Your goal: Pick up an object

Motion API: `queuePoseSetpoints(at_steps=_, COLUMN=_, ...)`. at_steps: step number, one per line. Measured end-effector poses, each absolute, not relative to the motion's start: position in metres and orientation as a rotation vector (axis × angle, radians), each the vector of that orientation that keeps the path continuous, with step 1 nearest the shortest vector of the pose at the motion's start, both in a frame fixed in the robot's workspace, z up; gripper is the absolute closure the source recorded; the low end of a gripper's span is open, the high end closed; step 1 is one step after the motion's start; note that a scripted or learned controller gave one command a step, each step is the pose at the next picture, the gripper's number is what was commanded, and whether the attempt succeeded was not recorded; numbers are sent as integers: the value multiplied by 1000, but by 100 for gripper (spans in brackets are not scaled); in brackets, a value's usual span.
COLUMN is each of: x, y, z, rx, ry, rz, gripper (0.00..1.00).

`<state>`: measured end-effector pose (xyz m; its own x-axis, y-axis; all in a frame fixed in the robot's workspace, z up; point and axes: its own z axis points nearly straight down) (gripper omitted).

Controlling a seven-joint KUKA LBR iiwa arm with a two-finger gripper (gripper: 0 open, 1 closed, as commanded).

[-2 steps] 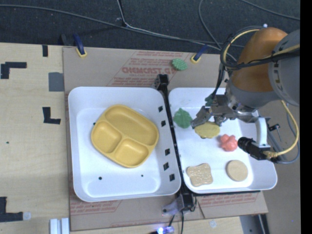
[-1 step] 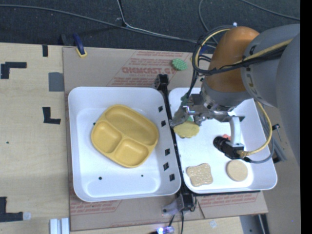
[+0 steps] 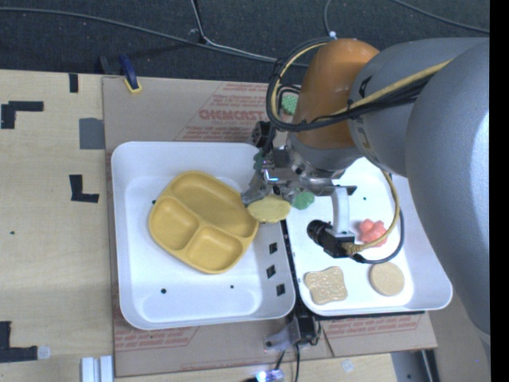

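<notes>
A dark carpeted floor (image 3: 79,14) lay beyond the pale counter (image 3: 48,213). On the counter, a sheet of cardboard (image 3: 199,110) sat under the two white bins, probably to give them a level base.

The left bin (image 3: 131,293) held one thing, a yellow divided plate (image 3: 203,221), which lay flat and turned at an angle with one corner reaching toward the wall shared by the bins. The right bin (image 3: 425,285) held the small items. A square cracker (image 3: 326,286) and a round biscuit (image 3: 387,278) lay near its front edge, a pink piece (image 3: 371,230) sat further back, and a green piece (image 3: 303,200) was tucked close under the wrist. They were scattered loosely and mostly apart from one another, which would suit single picks.

The arm (image 3: 445,134) came in from the right and bent down over the shared wall, with its orange band (image 3: 330,86) uppermost. The end effector (image 3: 270,183) was low at the dividing rim, directly above a pale yellow oval piece (image 3: 269,210) that rested on or against that rim, just beside the plate's corner. That oval looked like the thing being tried for.

The wrist hid the contact, so I could not tell whether the end effector was open, closed or gripping the oval. Because the oval sat on the rim between the bins, a grasp there looked awkward, and it could easily roll into either bin.
</notes>
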<state>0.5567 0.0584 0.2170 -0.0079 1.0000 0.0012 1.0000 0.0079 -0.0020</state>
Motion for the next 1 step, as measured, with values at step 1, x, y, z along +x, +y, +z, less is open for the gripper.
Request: queuePoseSetpoints(at_steps=1, x=565, y=103, z=212, rx=-2214, ry=-2227, rz=2, gripper=100)
